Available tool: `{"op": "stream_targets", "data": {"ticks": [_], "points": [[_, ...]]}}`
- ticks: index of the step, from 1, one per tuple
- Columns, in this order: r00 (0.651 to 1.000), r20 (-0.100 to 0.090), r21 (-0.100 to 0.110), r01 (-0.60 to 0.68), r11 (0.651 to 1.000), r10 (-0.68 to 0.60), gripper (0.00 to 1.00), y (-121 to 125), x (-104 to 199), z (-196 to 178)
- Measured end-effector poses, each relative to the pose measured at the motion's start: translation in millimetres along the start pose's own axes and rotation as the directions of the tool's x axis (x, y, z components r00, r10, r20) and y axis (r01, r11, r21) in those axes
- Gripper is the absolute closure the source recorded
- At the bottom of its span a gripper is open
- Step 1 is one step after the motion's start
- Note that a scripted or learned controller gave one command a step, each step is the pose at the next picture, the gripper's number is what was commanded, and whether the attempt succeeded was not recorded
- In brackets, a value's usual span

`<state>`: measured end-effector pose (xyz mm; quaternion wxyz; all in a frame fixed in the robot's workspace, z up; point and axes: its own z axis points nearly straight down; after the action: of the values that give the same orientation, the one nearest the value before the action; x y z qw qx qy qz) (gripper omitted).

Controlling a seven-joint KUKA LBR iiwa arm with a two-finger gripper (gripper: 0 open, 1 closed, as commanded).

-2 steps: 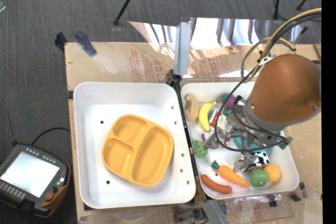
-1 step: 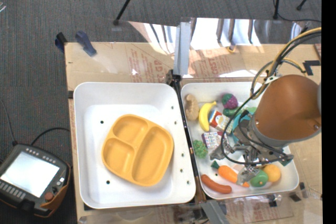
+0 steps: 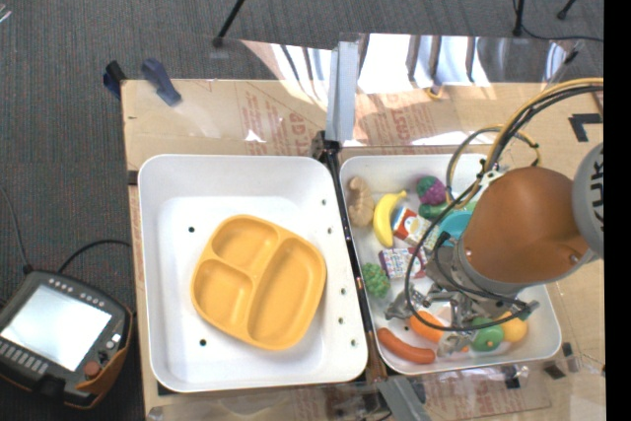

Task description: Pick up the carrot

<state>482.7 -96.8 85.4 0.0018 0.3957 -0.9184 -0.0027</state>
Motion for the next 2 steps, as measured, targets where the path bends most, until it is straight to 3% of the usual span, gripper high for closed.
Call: {"op": "stream_targets", "data": {"ticks": [1,2], "points": [[0.805,0.001,0.003,0.594,0.805,-0.594,0.00,-6.2,-8.0,-1.2],[0.806,0.005,0.000,0.591,0.806,-0.591,1.00,-3.9,-10.5,-10.0]]}}
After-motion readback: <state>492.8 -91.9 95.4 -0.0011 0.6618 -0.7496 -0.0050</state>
